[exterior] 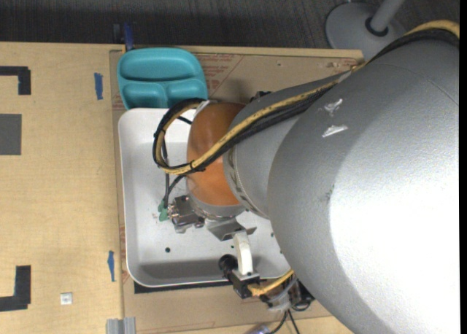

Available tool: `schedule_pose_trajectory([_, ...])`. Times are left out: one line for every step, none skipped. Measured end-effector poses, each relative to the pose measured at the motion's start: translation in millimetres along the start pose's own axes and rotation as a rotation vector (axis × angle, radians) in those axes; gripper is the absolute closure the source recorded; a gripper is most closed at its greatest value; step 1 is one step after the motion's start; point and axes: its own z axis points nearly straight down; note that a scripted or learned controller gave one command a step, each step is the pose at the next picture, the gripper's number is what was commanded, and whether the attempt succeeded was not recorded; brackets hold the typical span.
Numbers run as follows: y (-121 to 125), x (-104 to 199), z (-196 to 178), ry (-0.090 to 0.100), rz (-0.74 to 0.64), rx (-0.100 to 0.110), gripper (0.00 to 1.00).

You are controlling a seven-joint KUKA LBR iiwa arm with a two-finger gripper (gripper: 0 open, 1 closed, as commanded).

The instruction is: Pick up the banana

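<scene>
My grey arm (365, 172) with its orange band (211, 157) reaches in from the right and covers most of the white bin (139, 179). The gripper's mount (186, 212) shows below the orange band, low over the bin's floor. The wrist hides what lies under it.
A teal plastic tray (160, 77) stands at the bin's far edge. Black and yellow cables (175, 143) loop off the wrist over the bin. A bare strip of bin floor shows on the left side and along the near wall. Cardboard surrounds the bin.
</scene>
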Motion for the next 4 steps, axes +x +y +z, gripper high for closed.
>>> schedule_pose_trajectory([0.4,0.5,-10.1,0.0,-0.001,-0.001,1.0])
schedule_pose_trajectory([0.6,0.9,-19.4,-0.001,-0.002,-0.002,1.0])
schedule_pose_trajectory([1.0,1.5,-29.1,-0.001,-0.002,-0.002,1.0])
schedule_pose_trajectory([1.4,1.9,-38.9,-0.001,-0.003,-0.003,1.0])
